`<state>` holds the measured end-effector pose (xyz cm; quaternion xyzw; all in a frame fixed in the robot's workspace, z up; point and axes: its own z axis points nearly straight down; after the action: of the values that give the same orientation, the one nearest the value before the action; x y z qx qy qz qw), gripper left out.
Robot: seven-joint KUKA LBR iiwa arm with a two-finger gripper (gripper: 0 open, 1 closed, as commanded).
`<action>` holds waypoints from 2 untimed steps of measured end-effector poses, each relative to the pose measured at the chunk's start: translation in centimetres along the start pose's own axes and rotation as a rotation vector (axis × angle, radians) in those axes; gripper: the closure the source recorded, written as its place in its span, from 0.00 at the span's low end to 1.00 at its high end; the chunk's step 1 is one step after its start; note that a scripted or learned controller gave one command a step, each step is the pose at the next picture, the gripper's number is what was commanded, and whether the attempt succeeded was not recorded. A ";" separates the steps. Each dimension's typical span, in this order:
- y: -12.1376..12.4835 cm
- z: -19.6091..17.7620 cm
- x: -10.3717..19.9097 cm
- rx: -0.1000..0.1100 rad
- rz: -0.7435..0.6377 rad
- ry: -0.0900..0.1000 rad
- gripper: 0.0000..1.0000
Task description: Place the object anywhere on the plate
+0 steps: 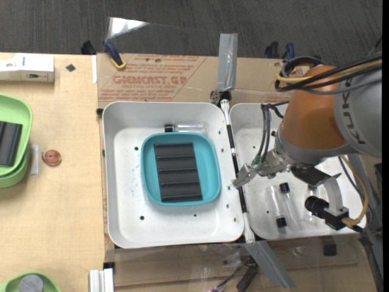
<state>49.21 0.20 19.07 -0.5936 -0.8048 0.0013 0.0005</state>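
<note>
- Camera view: you see the left bin [115, 181] and the right bin [258, 221] side by side on the wooden bench [61, 224], with a sheet of cardboard [158, 72] lying behind them.
- A teal plate [209, 163] with rounded corners lies flat near the middle of the left bin, and bare white floor shows on all its sides.
- A dark ribbed block [177, 171] lies on the plate. It is flat, its long side runs away from you, and it covers most of the plate's inner part. Nothing touches it.
- Just behind the plate, near the far wall of the left bin, you find a clear tube with a black cap [179, 128]. It lies on the bin floor and is apart from the plate.
- The arm [364, 114] reaches in from the right, and its orange band [310, 120] hangs over the right bin.
- The gripper [245, 175] is low at the left side of the right bin, close to the wall between the two bins. It is beside the plate, not above it.
- You cannot tell from this angle if the claw is apart or together, and nothing can be seen inside it.
- On the floor of the right bin lie two small clear pieces with black ends: the upper vial [282, 190] and the lower vial [280, 222], near each other and below the gripper in the picture.
- At the far left of the bench, a green tray [18, 111] holds something dark, and a small brown round thing [51, 157] lies just beside it.
</note>
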 end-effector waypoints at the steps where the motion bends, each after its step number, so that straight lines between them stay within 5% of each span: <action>1: 0.0 -0.8 -0.2 0.002 0.005 0.000 1.00; 2: 0.0 -0.8 -0.2 0.002 0.005 0.000 0.00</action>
<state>49.25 0.02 19.88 -0.5955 -0.8033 0.0022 0.0009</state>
